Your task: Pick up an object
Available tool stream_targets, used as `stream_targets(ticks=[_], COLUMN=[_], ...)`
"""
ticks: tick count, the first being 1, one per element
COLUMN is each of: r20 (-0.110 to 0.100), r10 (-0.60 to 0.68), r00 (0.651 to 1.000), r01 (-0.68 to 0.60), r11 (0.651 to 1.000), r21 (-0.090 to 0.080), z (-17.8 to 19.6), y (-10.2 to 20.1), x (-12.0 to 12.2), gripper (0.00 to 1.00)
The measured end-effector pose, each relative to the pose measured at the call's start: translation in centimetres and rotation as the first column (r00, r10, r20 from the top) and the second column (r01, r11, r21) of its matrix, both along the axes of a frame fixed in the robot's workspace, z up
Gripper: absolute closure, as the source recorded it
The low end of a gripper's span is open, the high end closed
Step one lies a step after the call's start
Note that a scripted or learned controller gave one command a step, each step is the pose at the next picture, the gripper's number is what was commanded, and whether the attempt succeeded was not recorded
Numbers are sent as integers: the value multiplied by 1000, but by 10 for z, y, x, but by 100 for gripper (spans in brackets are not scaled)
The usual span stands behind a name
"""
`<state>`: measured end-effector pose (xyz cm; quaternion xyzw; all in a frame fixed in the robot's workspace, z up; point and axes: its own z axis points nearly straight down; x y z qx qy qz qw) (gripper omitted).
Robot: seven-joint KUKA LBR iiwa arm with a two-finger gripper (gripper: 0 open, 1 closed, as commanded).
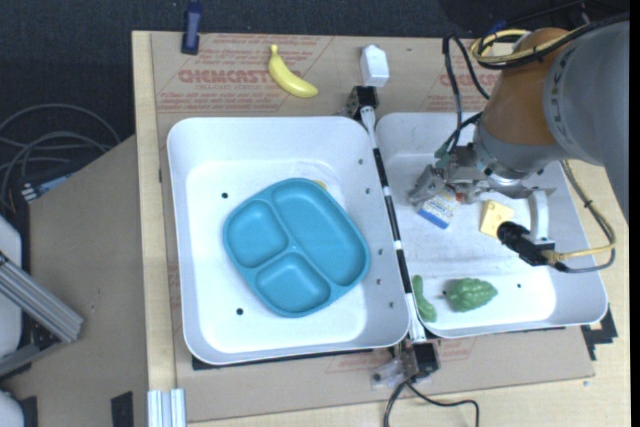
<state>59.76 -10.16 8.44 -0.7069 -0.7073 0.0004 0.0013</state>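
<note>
- Dark carpet surrounds a cardboard-topped bench [240, 80] bearing two white bins; the right bin [570, 300] serves as landmark for what follows.
- Grey and orange, the arm comes in over that bin's far right corner, and its gripper [447, 183] is down inside the bin's upper left part, probably placed there to take what lies beneath it.
- A small blue-and-white object [437, 210] lies just under the gripper, seemingly the target; whether it is touched I cannot tell, nor whether the gripper is released or clenched.
- Just right of that object lies a yellow block [493, 216]; near the bin's front wall sit a green leafy toy [469, 293] and a green pod [423, 300].
- Cables cross the bin's right part and could snag a lift.
- Left of the bin, the left bin [195, 155] holds a blue divided tray [293, 245]; behind it on the cardboard lies a banana [289, 76].
</note>
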Motion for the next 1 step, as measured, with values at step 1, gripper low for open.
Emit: stream_targets(ticks=[1], r20=[2], r10=[-2], r00=[1000], r01=[2], r11=[1000], r21=[-1], z=[10], y=[-1], x=[0], gripper=[100])
